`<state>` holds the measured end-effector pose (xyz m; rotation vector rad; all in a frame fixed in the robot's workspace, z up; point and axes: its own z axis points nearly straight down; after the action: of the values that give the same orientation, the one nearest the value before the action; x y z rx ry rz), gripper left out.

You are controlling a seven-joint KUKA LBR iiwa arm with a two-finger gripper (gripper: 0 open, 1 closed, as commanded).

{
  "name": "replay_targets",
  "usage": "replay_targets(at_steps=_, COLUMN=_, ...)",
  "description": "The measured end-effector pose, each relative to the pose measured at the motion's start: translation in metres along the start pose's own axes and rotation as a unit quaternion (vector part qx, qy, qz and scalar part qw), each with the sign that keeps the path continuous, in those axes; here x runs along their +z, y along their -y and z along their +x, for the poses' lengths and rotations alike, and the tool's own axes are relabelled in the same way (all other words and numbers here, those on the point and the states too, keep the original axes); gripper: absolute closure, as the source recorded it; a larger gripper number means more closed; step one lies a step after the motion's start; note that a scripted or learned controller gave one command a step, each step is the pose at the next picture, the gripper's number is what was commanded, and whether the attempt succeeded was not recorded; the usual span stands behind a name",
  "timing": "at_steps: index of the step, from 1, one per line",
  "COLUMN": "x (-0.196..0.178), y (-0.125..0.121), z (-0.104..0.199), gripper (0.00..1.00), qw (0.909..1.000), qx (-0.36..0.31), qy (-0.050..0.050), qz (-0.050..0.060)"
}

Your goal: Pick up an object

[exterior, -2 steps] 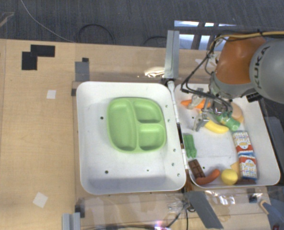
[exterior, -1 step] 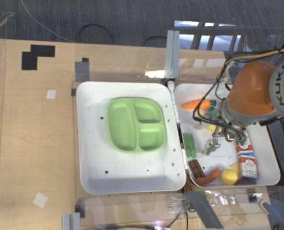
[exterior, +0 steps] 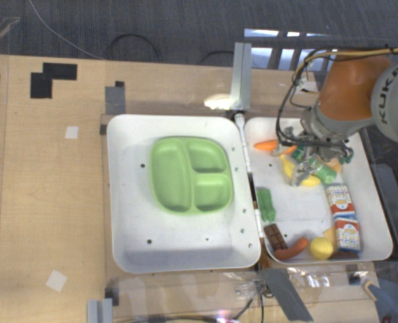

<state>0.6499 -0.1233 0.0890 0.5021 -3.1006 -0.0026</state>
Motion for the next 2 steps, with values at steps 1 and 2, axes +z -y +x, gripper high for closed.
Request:
replay_targets(at_steps=1, x=0.0, y=-0.016, z=-0.019, gripper=0.0, qw=0.9982, qx=0.058, qy=-0.017, qz=0.003)
replay_targets(at_steps=2, x=0.0, y=-0.017, z=0.003, gripper=0.0, qw=0.998, qx=0.063, qy=0.004, qz=0.003)
